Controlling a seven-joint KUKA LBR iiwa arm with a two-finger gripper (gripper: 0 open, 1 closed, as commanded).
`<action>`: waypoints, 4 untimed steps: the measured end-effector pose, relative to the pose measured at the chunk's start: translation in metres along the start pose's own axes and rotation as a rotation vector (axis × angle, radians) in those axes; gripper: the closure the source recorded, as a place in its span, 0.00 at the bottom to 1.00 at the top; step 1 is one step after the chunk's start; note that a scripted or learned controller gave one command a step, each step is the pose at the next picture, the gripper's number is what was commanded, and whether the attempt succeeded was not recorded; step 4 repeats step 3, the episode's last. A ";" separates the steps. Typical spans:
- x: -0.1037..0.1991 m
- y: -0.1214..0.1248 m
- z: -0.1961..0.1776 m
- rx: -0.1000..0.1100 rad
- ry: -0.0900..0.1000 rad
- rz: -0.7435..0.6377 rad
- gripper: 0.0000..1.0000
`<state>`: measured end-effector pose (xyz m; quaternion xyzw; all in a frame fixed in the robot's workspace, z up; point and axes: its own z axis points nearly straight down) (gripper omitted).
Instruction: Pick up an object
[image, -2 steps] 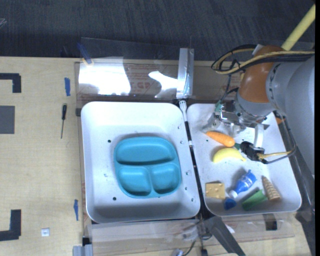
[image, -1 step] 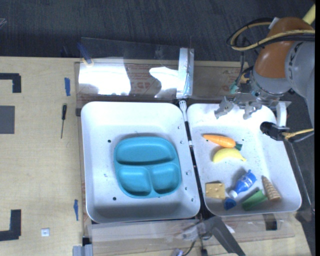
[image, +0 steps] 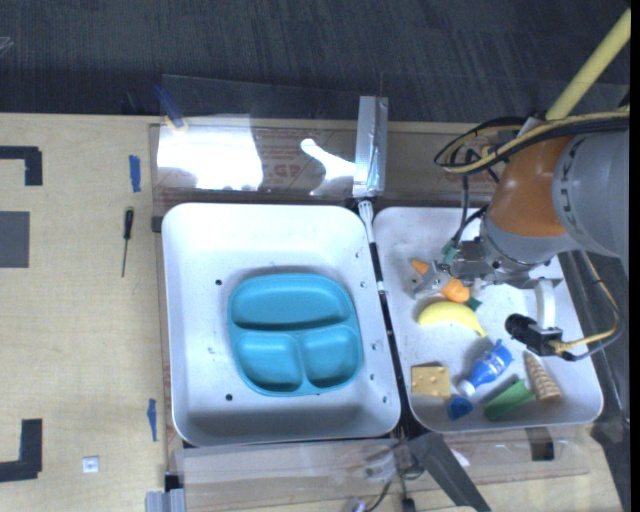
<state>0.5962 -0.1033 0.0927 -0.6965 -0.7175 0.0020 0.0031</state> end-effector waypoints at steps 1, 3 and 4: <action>-0.001 0.003 -0.015 -0.011 -0.001 0.002 1.00; 0.083 0.006 -0.103 -0.012 0.000 0.053 1.00; 0.083 0.006 -0.103 -0.012 0.000 0.053 1.00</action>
